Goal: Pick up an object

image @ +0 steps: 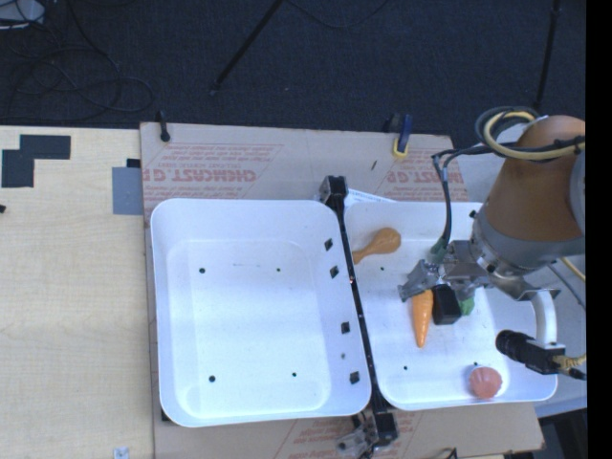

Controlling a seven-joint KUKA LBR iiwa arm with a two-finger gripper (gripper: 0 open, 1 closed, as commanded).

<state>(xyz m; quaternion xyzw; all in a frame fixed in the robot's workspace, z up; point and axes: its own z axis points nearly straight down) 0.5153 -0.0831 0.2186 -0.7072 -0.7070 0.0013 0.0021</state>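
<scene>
In the right bin (402,390) my gripper (427,285) hangs low over the middle, coming in from the right. An orange carrot (421,320) lies just below it, thick end up against the gripper and tip pointing to the front. Touching the carrot's right side is a small black thing (445,307), with a green bit (467,304) next to it. I cannot see whether the carrot sits between the fingers.
A tan drumstick-shaped toy (378,244) lies at the back left of the right bin. A pink ball (485,382) rests in its front right corner. The left bin (172,256) stands beside it, across a black divider (346,295).
</scene>
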